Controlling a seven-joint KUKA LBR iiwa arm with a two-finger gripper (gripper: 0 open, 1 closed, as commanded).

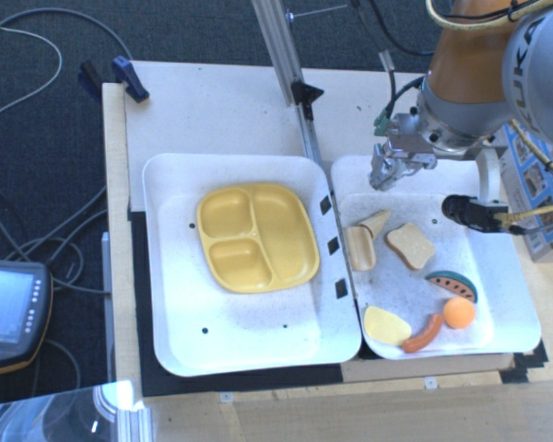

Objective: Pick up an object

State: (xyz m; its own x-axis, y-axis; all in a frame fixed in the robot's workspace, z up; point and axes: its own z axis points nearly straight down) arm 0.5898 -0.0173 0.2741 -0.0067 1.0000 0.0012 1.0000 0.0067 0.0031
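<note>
- Camera view, at the arm's end: gripper point(387, 171) poised over the far end of the right bin point(417, 196), close to the wall shared with the left bin point(258, 331).
- Nothing seen in its grasp; whether it is apart or closed cannot be told from this slanted angle.
- Nearest candidate: tan wedge point(374, 221), on the bin floor just nearward of the gripper, almost straight down the picture from it and a touch to the left.
- Long axis of the wedge slanted, from lower left up to upper right.
- Beside it, tan bar point(359, 248), hard by the dividing wall, its length running near-to-far along that wall, with the wedge at or touching its top end.
- Bread slice point(410, 245) a little further off, nearward and to the right, lying flat, apart from the bar.
- Well beyond, at the near end of the bin: watermelon slice point(453, 284), orange ball point(459, 313), red sausage point(422, 335) and a yellow piece point(385, 324), the ball and sausage touching or nearly so.
- In the left bin, a yellow divided plate point(256, 238), far from the gripper.
- Judged from this: pick not yet made; probably a short shift nearward, then a descent, with the grip set across the wedge's slant rather than along it.
- Risk, likely: crowding against the bar and the wall.
</note>
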